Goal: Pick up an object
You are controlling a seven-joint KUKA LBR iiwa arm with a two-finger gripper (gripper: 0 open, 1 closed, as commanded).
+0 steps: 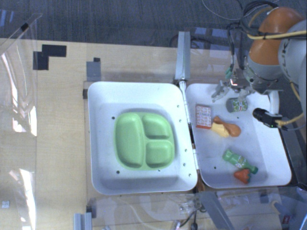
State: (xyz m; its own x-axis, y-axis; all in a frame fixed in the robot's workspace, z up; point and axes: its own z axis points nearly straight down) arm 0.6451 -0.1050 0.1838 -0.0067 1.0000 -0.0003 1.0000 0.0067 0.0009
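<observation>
Two white bins sit side by side on the wooden bench (57, 128), meeting along a metal divider (182, 56) that runs toward 12 o'clock. The left bin (100, 176) is the larger; a single green divided tray (144, 139) with three compartments lies at its centre, with bare white floor all round it and a broad margin to every rim.

The right bin (268, 147) holds five loose things. The arm (276, 37) comes in from about 1 o'clock and hangs over this bin's far edge, so room is tight there; the 3 o'clock side and the near corner at 7 o'clock have open floor.

Counted by size: one orange-and-yellow piece shaped like a drumstick (225, 127) near the bin's middle; one red patterned card (203, 116) just beside it at 9 o'clock, close to the divider rim; one green bottle-like piece (236, 158) toward 6 o'clock; one small greenish can (237, 104) at 12 o'clock; one small red-orange piece (242, 176) touching the green piece's lower end, near the front rim.

The gripper (233, 87) hovers with its fingers spread apart, pinching nothing (the can lies just beneath and beside the tips, whether touching them I cannot tell).
</observation>
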